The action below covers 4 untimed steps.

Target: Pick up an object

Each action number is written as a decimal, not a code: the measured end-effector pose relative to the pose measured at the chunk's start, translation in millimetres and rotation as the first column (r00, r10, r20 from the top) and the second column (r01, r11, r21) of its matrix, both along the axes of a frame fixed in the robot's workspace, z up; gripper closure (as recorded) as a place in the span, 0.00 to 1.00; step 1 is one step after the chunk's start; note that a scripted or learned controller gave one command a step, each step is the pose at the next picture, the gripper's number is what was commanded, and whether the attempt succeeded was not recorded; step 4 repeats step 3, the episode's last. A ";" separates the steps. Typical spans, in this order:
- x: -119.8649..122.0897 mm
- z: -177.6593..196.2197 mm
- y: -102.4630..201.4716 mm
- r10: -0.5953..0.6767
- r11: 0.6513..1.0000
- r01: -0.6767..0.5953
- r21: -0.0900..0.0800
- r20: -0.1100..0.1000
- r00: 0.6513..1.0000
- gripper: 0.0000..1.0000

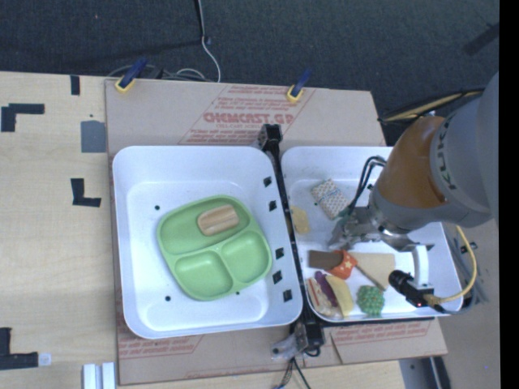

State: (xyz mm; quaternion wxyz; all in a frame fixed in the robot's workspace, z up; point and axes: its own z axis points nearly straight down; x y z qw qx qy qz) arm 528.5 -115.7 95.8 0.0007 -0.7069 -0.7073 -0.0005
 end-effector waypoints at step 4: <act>-44.8 -0.4 15.3 0.001 1.000 -0.001 0.003 -0.002 1.000 1.00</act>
